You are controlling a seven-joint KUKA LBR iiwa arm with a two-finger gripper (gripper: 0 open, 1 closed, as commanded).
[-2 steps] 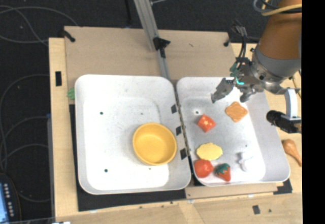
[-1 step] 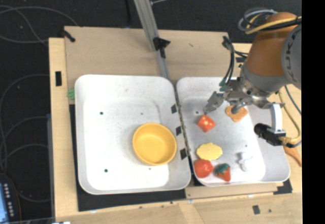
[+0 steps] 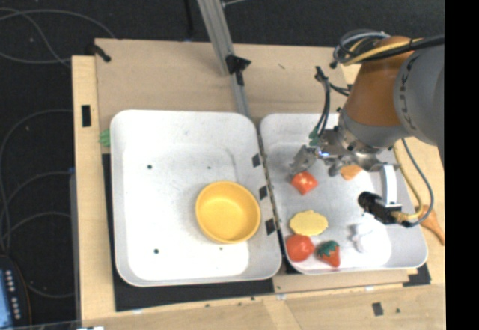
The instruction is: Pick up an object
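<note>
A pale wooden bench is sitting on a dark floor strewn with cables, and it is bearing two shallow white bins side by side. Nearest the camera's lower edge, along the front wall of the right bin, a red tomato-like ball and a red strawberry with a green top are lying just beside each other, with a small white piece near them to the right. Just behind the ball, a flat yellow disc is resting on the bin floor.

In the left bin, a yellow bowl is standing upright near the shared wall.

Farther back in the right bin, a red-orange object is lying directly under the gripper — the fingers are reaching down to its top edge, but whether they are gripping it, and how far apart they are standing, cannot be told. An orange piece is peeking out beneath the wrist.

Behind the bins, a slanted metal pole is rising from the bench.
</note>
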